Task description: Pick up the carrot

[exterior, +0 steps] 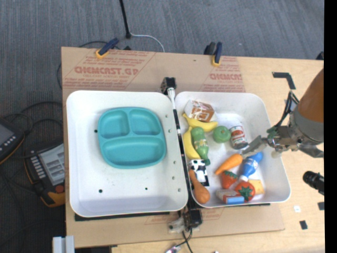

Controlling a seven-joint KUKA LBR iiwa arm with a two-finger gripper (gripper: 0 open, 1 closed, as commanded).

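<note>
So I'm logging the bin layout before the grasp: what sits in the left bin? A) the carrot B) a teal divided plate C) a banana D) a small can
B: the left bin holds the teal divided plate, while the carrot lies among the toy foods in the right bin.

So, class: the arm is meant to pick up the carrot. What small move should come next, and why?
Probably a short reach left and down. The gripper sits just right of the carrot, above the blue bottle, and nothing shows between its fingers; it must centre over the carrot before closing.
</note>
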